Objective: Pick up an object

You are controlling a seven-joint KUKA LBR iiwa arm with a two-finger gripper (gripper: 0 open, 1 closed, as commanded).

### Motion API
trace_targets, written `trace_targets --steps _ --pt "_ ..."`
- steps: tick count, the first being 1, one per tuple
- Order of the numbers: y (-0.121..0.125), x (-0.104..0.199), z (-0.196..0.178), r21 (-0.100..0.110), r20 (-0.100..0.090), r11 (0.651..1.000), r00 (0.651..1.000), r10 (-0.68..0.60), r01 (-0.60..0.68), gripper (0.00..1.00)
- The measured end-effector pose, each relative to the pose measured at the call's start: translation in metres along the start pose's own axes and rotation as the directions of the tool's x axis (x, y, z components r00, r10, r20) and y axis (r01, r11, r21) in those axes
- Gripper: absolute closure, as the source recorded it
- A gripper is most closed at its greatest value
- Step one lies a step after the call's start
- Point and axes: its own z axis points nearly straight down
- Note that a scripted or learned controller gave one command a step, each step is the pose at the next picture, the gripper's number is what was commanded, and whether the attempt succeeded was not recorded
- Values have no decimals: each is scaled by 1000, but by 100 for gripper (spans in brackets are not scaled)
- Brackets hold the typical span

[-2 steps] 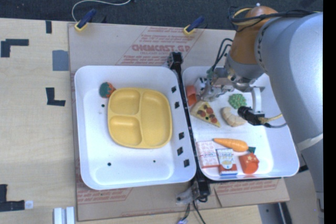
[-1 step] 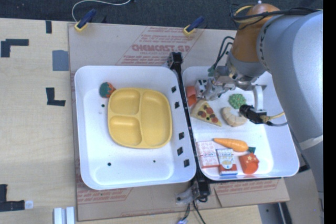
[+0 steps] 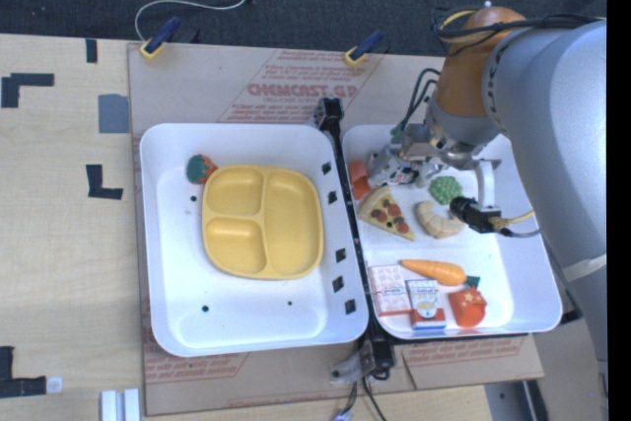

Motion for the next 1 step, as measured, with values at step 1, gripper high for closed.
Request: trace_targets --steps 1 --pt "-45 6 19 -20 -4 1000 1000 0 0 0"
